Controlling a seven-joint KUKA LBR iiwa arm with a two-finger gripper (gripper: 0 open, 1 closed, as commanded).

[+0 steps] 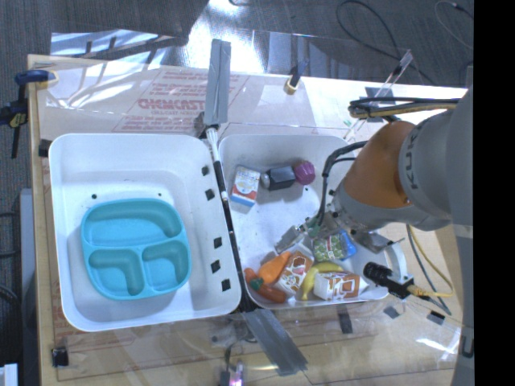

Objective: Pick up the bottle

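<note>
Bottle (288, 174): dark body, magenta cap, lying near far edge of right bin (265, 145).
Long axis: along that far edge, cap toward arm side.
Gripper (310, 233): low over clutter at bin's near edge; bottle lies beyond, toward far edge.
Gripper state: cannot tell.

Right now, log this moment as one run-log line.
arm: over right bin | claw: low among packets | bottle: lying at far side, ungrasped | left bin: blue tray

Arm reaching in from the right, wrist bent down

Grey arm (438, 167) enters at the right edge; its orange band faces the camera; the gripper (310, 236) hangs low beneath the wrist, pointing down and leftward.
</note>
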